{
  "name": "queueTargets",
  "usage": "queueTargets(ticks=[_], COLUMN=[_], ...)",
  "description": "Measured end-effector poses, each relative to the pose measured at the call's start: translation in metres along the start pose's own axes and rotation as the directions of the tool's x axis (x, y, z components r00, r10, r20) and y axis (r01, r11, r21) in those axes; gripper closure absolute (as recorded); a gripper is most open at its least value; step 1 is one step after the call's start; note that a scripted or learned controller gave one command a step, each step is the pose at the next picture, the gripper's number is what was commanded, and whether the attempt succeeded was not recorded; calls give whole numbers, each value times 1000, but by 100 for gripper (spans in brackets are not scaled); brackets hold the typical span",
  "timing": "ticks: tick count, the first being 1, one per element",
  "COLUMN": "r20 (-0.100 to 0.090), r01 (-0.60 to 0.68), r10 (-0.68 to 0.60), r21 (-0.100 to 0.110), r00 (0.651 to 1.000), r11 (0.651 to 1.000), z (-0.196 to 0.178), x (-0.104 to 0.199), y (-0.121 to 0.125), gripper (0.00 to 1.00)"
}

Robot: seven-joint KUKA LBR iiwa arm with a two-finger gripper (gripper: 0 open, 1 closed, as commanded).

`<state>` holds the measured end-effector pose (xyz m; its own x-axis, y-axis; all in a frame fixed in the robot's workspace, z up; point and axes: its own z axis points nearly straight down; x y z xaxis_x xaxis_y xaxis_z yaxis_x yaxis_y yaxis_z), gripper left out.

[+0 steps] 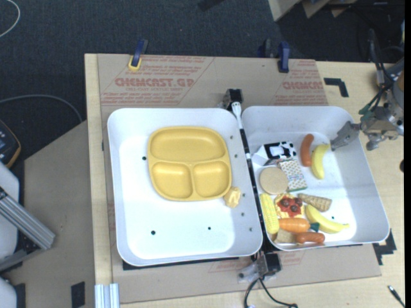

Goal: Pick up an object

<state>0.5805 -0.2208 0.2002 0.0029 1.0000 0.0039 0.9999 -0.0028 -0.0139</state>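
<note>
The right bin [359, 191] holds a heap of toy food. A short yellow banana [319, 161] lies beside a red-orange sausage [307, 145] near the bin's middle. Below them are a round tan biscuit [274, 181], a corn cob [270, 213], a carrot [294, 224] and a longer banana [326, 220]. My gripper [358, 140] hangs over the bin's upper right part, just right of the short banana. Its two grey fingers are spread apart with nothing between them.
The left bin [128, 191] carries a yellow divided plate [189, 162], and a small yellow piece [232, 198] lies by the plate's lower right corner. A black-and-white item [280, 151] sits near the right bin's left wall. Clamps [136, 55] hold the board's far edge.
</note>
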Motion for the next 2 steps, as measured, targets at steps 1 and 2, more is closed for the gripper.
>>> queueTargets(ticks=[1,2], r20=[4,2], r01=[3,4], r10=[-3,-4], r21=[-14,-8], r00=[1000,1000], r11=[1000,1000], z=[-8,38], x=[0,-1], y=[3,10], gripper=[0,0])
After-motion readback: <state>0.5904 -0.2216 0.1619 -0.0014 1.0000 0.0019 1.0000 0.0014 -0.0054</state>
